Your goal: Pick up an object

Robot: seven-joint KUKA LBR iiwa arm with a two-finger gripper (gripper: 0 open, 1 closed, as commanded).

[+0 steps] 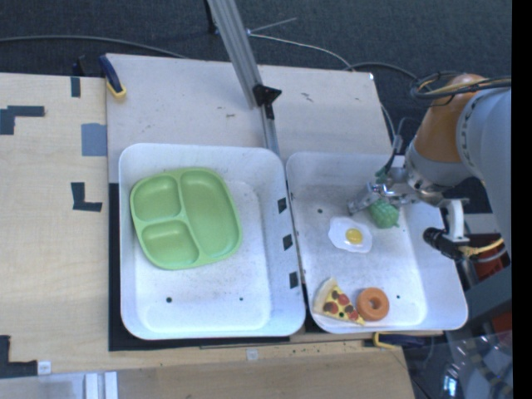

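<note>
No writing can be read anywhere. A green divided plate [184, 217] lies in the left bin [141, 302]. In the right bin [416, 264] are a pizza slice [337, 301], fried egg [350, 236], donut [373, 303] and green object [385, 214]. The gripper [374, 196] touches the green object; its state I cannot tell.

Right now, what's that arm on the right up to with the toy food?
The robot arm has its gripper down in the right bin, right at a green toy vegetable. Whether it has hold of it is unclear. A fried egg, pizza slice and donut lie nearby; the left bin holds a green divided plate.
</note>
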